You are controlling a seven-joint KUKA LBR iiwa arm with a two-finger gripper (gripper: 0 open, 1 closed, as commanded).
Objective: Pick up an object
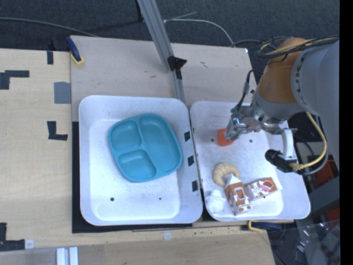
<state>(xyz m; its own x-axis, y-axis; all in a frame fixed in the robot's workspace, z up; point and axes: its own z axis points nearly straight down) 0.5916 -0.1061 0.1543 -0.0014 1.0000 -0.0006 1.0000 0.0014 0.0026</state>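
My gripper [234, 127] reaches down into the right bin [292, 203] from the right, directly over a small orange-red object [224, 139] near the bin's upper middle. The object pokes out just below and left of the gripper tip. A tan croissant-shaped pastry [224, 171] lies lower in the same bin. Next to it lies a red and white carton [249, 192], with a small white item [215, 202] at its left. A blue divided plate [145, 146] lies in the left bin [91, 203].
A grey metal post [160, 35] slants across the bench behind the bins. The arm's orange band and grey body [292, 81] hang over the right bin's upper right corner. Black and yellow cables [300, 162] loop along the right bin's right side.
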